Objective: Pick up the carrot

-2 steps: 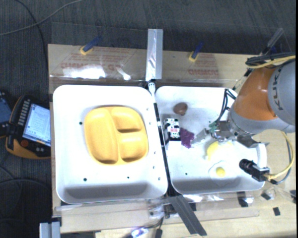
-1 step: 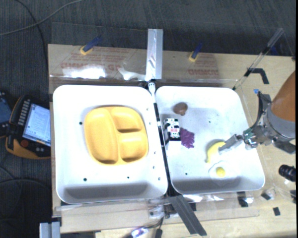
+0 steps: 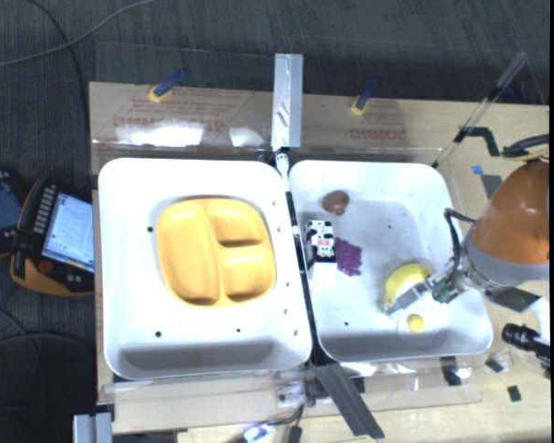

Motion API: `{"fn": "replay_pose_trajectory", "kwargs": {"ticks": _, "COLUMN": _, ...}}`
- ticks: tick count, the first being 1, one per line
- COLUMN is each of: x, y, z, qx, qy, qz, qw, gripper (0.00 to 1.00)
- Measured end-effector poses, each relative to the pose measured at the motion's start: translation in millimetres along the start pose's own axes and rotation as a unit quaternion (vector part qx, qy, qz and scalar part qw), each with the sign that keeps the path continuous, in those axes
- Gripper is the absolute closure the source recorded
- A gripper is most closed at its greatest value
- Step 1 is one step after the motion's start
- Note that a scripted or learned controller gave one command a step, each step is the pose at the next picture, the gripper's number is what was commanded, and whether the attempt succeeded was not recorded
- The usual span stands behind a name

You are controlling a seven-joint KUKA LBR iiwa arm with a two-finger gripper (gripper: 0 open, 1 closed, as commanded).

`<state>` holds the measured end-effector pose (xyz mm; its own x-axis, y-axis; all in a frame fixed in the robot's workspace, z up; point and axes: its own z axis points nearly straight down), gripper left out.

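While the arm [image 3: 517, 224] leans in from the right, its gripper [image 3: 431, 290] is low in the right bin [image 3: 388, 175], right up against a yellow rounded item [image 3: 403, 278], and that's a puzzle, because the job is the carrot. Where the carrot lies I cannot tell: nothing among the loose items reads clearly as one. Let's run through them. A small brown lump [image 3: 335, 200] sits near the back wall, a little black-and-white object [image 3: 319, 238] is tucked beside the divider, a purple piece [image 3: 349, 257] lies just right of that, and a small yellow bit [image 3: 415, 321] rests near the front wall, just below the gripper. Over in the left bin [image 3: 129, 247], a yellow divided plate [image 3: 214, 250] sits squarely in the middle, well apart from the action. My read is that the tool is down this low because a grab is being tried at that spot, but whether the gripper is open or closed I can't say; the tip is small, grey and blurred against the white floor. The orange band and wrist cover the bin's right-hand side, so anything lying under them is hidden, and the carrot may well be there. That's a guess, mind.
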<state>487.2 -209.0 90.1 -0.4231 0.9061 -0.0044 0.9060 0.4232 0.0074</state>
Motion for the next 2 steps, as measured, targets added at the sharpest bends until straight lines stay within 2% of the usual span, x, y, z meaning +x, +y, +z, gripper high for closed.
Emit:
{"fn": "replay_pose_trajectory", "kwargs": {"ticks": 1, "x": -3.6, "y": 42.0, "z": -22.5, "qx": 0.003, "qy": 0.003, "qz": -0.048, "qw": 0.9989, "gripper": 0.0}}
{"fn": "replay_pose_trajectory", "kwargs": {"ticks": 2, "x": 11.4, "y": 1.8, "z": -4.3, "qx": 0.004, "qy": 0.003, "qz": -0.148, "qw": 0.989, "gripper": 0.0}}
